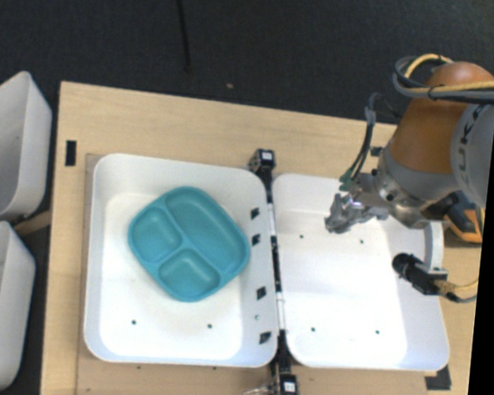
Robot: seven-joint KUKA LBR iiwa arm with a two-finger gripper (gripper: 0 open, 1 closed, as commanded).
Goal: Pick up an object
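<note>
Inside left bin (93, 325), teal divided plate (189, 243) (three compartments), jaws (339, 221) over right bin (407, 341), state unclear

Single fixed camera above the bench (194, 112), angled down, both white bins (95, 308) in frame

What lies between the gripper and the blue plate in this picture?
In the camera view, the gripper hangs over the right bin; the blue plate lies in the left bin. Between them run bare white floor and the bins' adjoining rims.
</note>
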